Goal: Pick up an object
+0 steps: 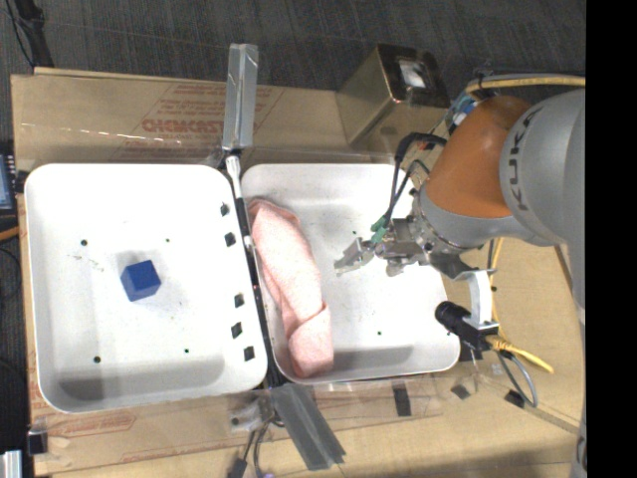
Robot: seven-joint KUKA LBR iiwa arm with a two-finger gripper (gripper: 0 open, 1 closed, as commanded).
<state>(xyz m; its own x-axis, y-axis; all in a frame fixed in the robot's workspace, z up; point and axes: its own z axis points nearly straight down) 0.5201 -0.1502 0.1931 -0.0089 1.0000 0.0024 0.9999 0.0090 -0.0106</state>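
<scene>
A pink cloth [292, 285] lies along the left wall of the right bin [398, 358]. A blue cube [141, 279] sits in the left bin [60, 366]. The gripper [350, 258] hangs over the right bin, right of the cloth, holding nothing; its opening cannot be told.

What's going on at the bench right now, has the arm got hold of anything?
Nothing is held as far as this view shows. The arm's gripper hangs over the right bin, above bare white floor, with nothing between its fingers. A pink cloth lies bunched along that bin's left wall, apart from the gripper. A blue cube sits alone in the left bin. The pick is not yet done.
</scene>
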